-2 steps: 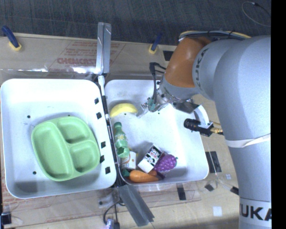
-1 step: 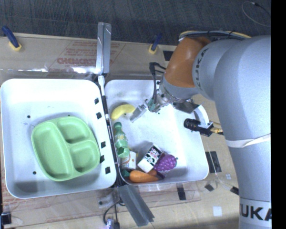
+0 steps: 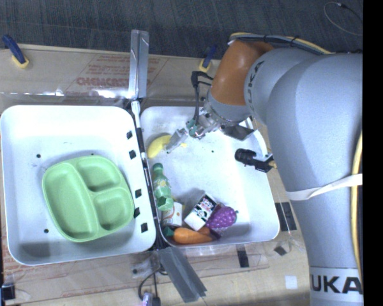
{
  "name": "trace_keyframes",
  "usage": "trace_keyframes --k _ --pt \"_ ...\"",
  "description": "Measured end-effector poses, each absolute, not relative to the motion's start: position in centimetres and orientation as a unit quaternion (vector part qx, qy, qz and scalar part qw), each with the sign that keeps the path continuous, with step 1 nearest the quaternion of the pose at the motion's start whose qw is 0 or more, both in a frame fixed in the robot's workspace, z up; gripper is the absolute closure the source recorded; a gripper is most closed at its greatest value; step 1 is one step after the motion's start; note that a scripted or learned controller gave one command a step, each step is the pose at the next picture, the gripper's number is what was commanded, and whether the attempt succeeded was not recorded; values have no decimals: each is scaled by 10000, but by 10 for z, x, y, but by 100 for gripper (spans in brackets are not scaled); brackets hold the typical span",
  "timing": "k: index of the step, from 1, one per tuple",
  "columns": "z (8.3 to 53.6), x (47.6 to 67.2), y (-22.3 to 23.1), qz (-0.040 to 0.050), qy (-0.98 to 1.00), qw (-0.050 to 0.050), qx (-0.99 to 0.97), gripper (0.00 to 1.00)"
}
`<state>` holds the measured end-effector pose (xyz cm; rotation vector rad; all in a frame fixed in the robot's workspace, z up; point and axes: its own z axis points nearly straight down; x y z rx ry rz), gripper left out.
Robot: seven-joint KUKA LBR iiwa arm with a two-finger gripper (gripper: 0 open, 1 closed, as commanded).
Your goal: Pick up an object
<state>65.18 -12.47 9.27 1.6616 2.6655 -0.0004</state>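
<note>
The grey arm (image 3: 306,120) reaches in from the right over the right bin (image 3: 233,183), its orange band (image 3: 233,72) above the bin's far rim. The pincer (image 3: 174,141) is angled down and to the left in the bin's far left corner. Its tip sits just beside a yellow fruit (image 3: 154,146), which lies on the bin floor against the wall dividing the two bins. The fruit is immediately left of the tip, too close to say whether they touch. How far the pincer is open cannot be told from this slant, and nothing is seen in its grip.

The rest of the right bin's contents lie nearer the camera, well apart from the pincer. A green bottle (image 3: 161,187) stretches along the dividing wall below the fruit. A small black-and-white carton (image 3: 202,211), a bunch of purple grapes (image 3: 222,218) and an orange carrot (image 3: 191,236) crowd the near edge. In the left bin (image 3: 25,132) lies one item — a green divided plate (image 3: 88,198). Both bins stand side by side on the bench (image 3: 64,69).
</note>
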Motion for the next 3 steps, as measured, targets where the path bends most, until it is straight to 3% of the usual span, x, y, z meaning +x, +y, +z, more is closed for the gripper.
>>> trace_keyframes --k 1,2,3 --pt "103 653 -123 -1 8504 9 5261 100" --pt "103 653 -123 0 8507 7 5256 0" --pt "93 657 -112 -2 8404 1 5420 0"
